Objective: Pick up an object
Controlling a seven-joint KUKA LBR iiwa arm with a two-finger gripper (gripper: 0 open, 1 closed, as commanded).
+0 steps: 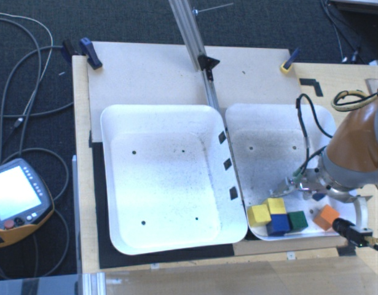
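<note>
Arm point(354, 152) enters at 3 o'clock over right bin point(262, 134); gripper point(311, 186) state unclear; blocks at 5 o'clock corner: yellow point(259, 214), yellow point(276, 205), blue point(278, 225), green point(297, 220), orange point(327, 216).

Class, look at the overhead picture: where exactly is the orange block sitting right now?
The orange block lies in the right bin, near its front right corner, right of the green block and just below the arm's wrist.
</note>
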